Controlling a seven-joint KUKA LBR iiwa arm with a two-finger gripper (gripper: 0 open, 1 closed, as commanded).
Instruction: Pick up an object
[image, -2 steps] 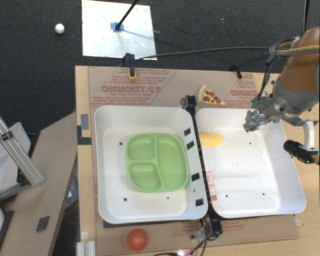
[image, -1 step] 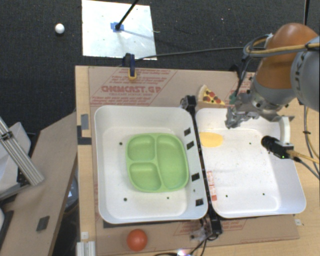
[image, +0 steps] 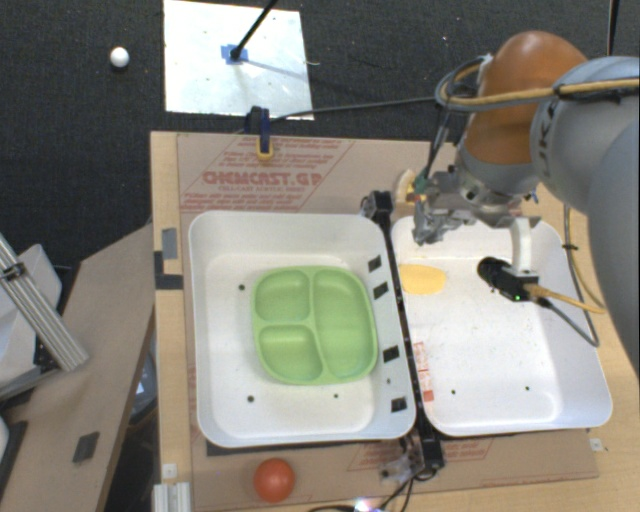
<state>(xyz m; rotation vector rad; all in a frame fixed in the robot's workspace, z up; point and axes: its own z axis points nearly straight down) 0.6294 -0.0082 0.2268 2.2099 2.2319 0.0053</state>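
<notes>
A flat yellow oval object (image: 422, 279) lies in the right bin (image: 520, 400), near its upper left corner. My gripper (image: 426, 233) hangs just above and behind it, at the bin's far edge, pointing down. Nothing shows between its fingers. A green divided plate (image: 313, 324) rests in the middle of the left bin (image: 225, 400).
An orange-red ball (image: 273, 479) sits on the bench in front of the left bin. A small white ball (image: 120, 57) lies on the dark floor at the far left. A blue-and-yellow clamp (image: 261, 133) stands at the bench's back edge. A black divider strip (image: 392, 320) runs between the bins.
</notes>
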